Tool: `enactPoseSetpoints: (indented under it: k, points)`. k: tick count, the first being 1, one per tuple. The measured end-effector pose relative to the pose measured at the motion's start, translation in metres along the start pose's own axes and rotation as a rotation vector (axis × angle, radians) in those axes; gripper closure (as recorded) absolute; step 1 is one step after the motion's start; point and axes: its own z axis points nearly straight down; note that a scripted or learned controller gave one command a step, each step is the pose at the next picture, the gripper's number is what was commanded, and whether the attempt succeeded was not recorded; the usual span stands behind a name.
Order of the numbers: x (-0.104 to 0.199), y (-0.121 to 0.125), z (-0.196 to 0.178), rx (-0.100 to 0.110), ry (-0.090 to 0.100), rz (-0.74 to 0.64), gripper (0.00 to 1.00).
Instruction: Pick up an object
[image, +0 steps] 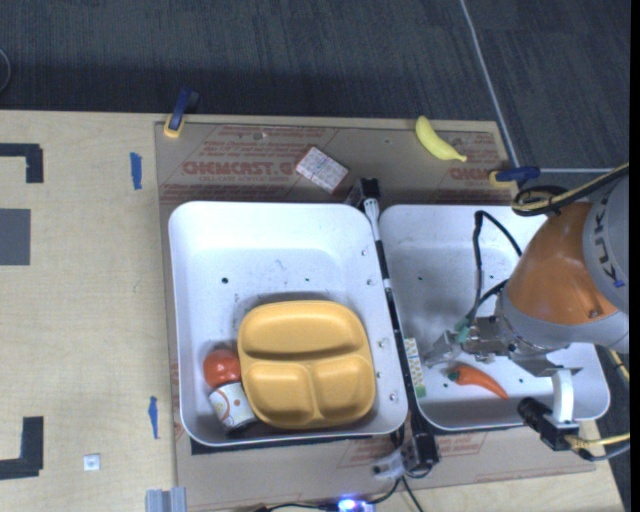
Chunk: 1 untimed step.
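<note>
An orange toy carrot (482, 381) with a green top lies near the front wall of the right bin (440, 235). My gripper (455, 345) hangs low in that bin, just above and left of the carrot's green end. I cannot make out whether it touches the carrot. Nothing is visibly held. In the left bin (250, 225) a yellow divided tray (303, 362) lies upside down. A red-orange round object (221, 366) and a small white and orange ball (230, 404) are tucked at its left side.
A yellow banana (440, 139) and a small patterned card (322, 168) lie on the cardboard behind the bins. Blue clamps (181, 107) hold the cardboard's corners. A black bar (382, 270) runs between the bins. Cables trail over the right bin's back.
</note>
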Motion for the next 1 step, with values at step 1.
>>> enactPoseSetpoints:
  k: [1]
  points:
    - [-0.0003,-0.0016,0.01,0.005,0.0,0.0,0.0]
